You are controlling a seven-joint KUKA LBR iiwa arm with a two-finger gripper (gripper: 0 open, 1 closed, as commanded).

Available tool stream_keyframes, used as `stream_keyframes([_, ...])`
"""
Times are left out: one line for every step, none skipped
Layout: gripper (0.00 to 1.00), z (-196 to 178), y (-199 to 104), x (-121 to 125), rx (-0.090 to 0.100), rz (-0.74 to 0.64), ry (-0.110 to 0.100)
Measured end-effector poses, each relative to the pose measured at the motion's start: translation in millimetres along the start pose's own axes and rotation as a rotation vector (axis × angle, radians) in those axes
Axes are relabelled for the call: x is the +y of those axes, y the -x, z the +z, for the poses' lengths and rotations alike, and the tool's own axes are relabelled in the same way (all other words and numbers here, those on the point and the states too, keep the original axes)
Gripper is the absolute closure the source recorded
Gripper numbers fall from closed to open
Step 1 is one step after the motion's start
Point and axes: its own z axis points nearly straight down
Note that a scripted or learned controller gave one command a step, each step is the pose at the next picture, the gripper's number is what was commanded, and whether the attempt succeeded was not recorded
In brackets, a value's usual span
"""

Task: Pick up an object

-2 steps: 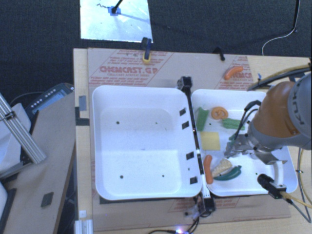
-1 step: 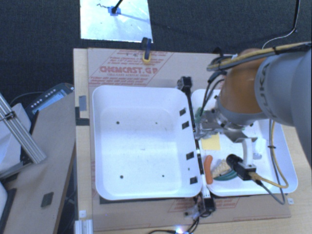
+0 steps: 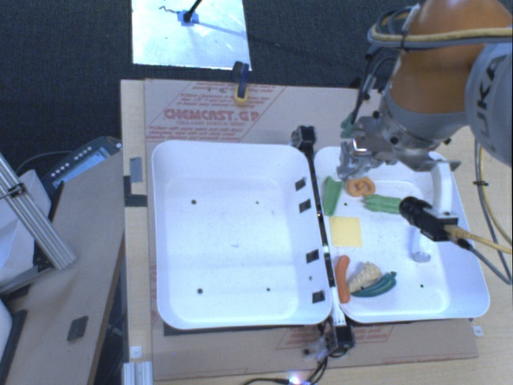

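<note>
Grey two-finger gripper [image 3: 349,167] low over the far end of the right shallow white bin [image 3: 461,295], just beside an orange ring-shaped piece [image 3: 361,187]; opening impossible to tell. Nearby in that bin: green pod-like pieces [image 3: 329,195], flat yellow square [image 3: 346,232], orange carrot-like stick [image 3: 343,277]. Left white bin [image 3: 172,163] alongside.

Two bins, six small items on the tabletop

There are two white bins, the left bin [image 3: 232,231] and the right bin [image 3: 449,295]. The right one holds two green pieces [image 3: 329,196] [image 3: 383,204], one orange ring [image 3: 361,187], one yellow square [image 3: 346,232], one orange carrot [image 3: 343,277] and one beige-and-green piece [image 3: 370,279].
</note>
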Motion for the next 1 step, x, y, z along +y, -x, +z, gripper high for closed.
stream_keyframes([1.0,-164.5,-0.1,-26.1,0.001,0.003,0.002])
